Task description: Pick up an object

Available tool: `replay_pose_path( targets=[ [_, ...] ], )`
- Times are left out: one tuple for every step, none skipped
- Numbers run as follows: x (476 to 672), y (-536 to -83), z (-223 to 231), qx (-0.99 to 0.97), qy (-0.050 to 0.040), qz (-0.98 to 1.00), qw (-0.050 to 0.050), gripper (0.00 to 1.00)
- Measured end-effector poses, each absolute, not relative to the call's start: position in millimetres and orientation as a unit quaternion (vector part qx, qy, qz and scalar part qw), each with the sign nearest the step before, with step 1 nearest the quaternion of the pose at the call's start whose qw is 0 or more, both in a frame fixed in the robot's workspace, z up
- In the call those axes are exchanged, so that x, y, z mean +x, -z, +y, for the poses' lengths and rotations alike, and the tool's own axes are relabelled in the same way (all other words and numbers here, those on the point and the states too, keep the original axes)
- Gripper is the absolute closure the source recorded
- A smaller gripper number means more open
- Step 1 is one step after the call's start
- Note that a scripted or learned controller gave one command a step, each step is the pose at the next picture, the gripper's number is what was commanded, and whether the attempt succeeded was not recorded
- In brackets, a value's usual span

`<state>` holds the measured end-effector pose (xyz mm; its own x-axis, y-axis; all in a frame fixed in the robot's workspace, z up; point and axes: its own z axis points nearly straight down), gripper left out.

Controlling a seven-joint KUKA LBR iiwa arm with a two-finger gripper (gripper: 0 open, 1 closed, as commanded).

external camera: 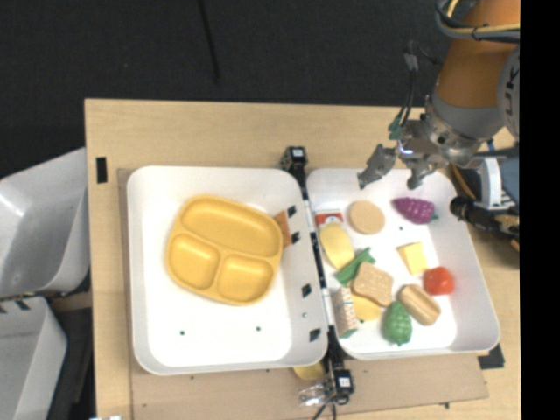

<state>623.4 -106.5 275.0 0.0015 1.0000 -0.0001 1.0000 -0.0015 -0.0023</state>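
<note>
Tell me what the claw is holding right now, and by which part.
Nothing. The claw hangs open above the right bin's far edge, with no toy between its fingers.

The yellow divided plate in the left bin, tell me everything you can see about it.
The yellow divided plate looks like smooth moulded plastic, rounded at the corners, with three compartments: one long one along its upper side and two smaller ones below. It lies flat, right way up and turned at a slant, in the middle of the left bin. A small orange-brown item sits against its right edge.
</note>
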Motion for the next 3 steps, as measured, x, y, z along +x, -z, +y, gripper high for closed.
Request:
replay_pose_path(
  targets=[
    [624.2,-282.9,-107.9,-0.707,-0.0020,-0.707,0.001,1.00],
    [596.1,-250.5,16.3,-0.703,-0.0010,-0.711,0.004,1.00],
    [539.8,-334.6,8.0,-0.706,0.0011,-0.708,-0.001,1.00]
  ],
)
